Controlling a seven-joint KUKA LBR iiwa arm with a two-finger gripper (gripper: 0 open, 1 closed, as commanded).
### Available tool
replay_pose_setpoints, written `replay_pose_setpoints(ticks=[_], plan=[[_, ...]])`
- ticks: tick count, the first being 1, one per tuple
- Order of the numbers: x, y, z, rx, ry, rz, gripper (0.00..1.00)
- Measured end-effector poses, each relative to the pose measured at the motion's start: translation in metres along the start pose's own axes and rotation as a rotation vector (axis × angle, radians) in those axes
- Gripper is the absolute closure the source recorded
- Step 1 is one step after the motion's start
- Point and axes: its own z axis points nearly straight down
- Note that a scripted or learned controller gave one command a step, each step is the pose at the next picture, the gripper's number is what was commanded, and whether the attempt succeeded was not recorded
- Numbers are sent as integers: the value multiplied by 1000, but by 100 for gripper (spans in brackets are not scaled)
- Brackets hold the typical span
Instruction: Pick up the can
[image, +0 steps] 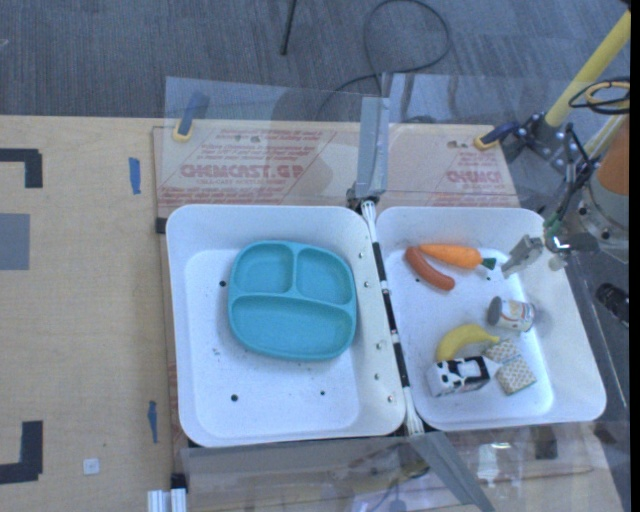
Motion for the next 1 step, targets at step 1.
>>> replay_pose_setpoints(ticks=[1], plan=[[3,-40,77,-6,6,27,0]])
